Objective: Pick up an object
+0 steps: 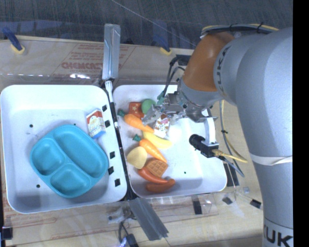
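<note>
My gripper (161,114) is low over the back middle of the right bin (211,174), among the toy food. Directly under it is a small white and red carton (162,127), touching or very close to the gripper; whether it is gripped cannot be made out. Around it lie an orange carrot (133,121), a yellow piece (158,140), a second carrot (152,148), a pale yellow round piece (136,157), a waffle (157,167) and a red sausage (157,182). A red piece (135,108) and a green piece (147,105) sit at the back.
The left bin (20,102) holds a blue divided plate (68,160) and a small carton (95,123) by the divider. A black part (202,144) of the wrist hangs over the right bin's right side. The arm covers the bench's right.
</note>
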You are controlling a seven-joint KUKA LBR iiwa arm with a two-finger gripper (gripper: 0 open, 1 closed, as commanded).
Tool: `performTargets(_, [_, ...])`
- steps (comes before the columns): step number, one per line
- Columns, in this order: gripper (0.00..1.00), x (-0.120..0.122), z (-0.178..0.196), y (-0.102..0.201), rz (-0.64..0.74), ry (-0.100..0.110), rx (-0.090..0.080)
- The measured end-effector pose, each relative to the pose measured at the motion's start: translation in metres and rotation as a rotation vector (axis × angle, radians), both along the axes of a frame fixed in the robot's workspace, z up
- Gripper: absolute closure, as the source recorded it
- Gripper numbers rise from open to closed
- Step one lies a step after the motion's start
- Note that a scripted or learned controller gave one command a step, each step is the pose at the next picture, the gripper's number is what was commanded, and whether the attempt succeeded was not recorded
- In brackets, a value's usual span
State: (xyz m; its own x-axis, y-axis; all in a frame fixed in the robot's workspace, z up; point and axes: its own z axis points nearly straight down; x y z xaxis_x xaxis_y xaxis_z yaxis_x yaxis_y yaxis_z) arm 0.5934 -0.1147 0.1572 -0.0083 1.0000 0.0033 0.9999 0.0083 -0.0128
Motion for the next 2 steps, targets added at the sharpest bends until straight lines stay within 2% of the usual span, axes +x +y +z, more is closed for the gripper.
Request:
performTargets(1, [0.00, 0.0540, -0.0642, -0.0207, 0.005, -0.014, -0.004])
performTargets(2, [1.00, 0.0529, -0.0554, -0.0192, 0.011, -0.006, -0.002])
